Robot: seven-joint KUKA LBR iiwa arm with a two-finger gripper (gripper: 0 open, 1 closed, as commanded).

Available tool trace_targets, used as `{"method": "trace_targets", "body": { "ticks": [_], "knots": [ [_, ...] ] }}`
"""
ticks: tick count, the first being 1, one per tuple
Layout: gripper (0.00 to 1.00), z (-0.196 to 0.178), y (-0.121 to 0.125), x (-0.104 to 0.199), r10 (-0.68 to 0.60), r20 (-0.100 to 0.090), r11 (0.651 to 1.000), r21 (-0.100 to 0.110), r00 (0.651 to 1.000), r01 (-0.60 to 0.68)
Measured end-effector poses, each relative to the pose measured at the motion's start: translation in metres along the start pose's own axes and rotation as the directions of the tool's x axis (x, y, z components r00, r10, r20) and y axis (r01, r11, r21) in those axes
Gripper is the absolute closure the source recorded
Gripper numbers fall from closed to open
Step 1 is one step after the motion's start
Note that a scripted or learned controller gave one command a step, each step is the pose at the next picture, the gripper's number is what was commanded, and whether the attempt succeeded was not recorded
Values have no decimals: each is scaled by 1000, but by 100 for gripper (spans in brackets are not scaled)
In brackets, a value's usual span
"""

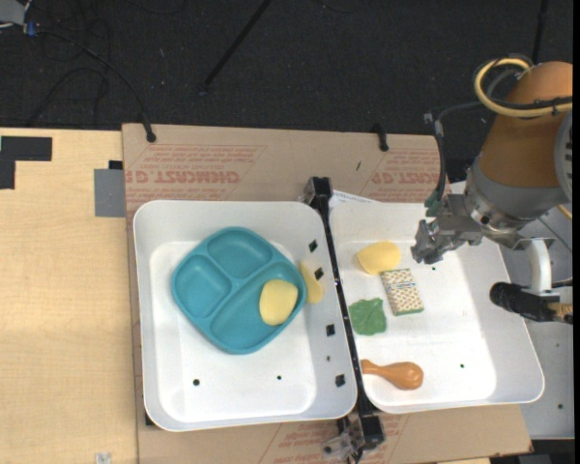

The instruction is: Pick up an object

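My gripper (pixel 427 247) hangs over the right bin (pixel 507 356), just right of a pale yellow lump (pixel 379 257). Below that lump lies a small patterned box (pixel 402 291), and a green leafy piece (pixel 367 316) rests to its left. An orange drumstick-shaped object (pixel 394 373) lies near the bin's front. In the left bin (pixel 164 375) a teal divided plate (pixel 230 288) carries a yellow rounded object (pixel 278 301). Nothing shows between my fingers.
A black divider (pixel 334 298) runs between the two bins. A small yellow slice (pixel 312 283) leans at the left bin's right wall. A black fitting (pixel 527 301) sticks over the right bin's right edge. Brown cardboard (pixel 242 167) lies under both bins.
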State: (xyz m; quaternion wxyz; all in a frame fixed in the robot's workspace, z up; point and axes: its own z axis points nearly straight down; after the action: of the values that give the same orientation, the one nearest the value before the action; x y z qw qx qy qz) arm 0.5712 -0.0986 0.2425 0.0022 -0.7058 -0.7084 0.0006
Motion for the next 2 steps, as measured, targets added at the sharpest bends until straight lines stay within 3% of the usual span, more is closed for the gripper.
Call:
{"method": "trace_targets", "body": {
  "ticks": [2],
  "knots": [
    [100, 5, 3, 115, -2, 0, 1000, -2, 1000, 2]
  ]
}}
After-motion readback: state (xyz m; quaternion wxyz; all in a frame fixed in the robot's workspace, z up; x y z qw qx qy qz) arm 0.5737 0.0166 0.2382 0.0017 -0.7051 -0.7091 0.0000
